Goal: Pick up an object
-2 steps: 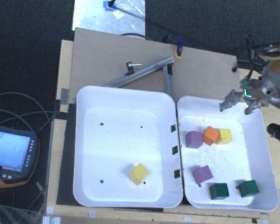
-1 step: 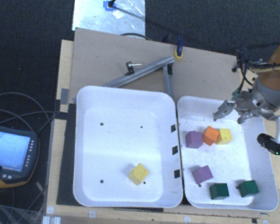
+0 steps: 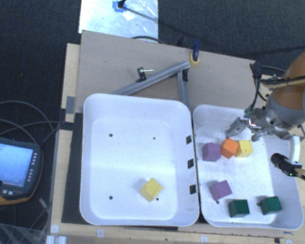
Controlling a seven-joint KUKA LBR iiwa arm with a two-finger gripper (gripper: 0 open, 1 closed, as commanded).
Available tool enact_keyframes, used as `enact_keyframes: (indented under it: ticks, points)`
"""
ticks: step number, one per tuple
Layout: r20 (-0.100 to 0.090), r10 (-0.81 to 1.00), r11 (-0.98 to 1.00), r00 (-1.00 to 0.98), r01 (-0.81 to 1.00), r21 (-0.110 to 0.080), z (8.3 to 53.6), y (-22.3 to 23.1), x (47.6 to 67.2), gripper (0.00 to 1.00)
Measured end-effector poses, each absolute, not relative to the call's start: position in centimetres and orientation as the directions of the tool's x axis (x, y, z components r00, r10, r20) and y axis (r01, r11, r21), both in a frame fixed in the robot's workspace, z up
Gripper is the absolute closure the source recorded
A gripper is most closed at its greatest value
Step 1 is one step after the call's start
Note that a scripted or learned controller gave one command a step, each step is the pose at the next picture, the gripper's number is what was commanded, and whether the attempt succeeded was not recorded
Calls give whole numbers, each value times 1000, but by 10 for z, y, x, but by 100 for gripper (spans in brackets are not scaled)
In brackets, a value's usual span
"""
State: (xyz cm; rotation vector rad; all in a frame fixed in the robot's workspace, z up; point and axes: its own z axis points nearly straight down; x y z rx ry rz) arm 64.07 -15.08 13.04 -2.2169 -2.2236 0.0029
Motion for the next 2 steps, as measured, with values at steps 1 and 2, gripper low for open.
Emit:
enact_keyframes:
  ticks: [1,2]
  points:
    - [-1,1000,3,-3,1000,6,91,-151,643,0]
    - [-2,1000,6,-6,1000,9,104,-151,644,100]
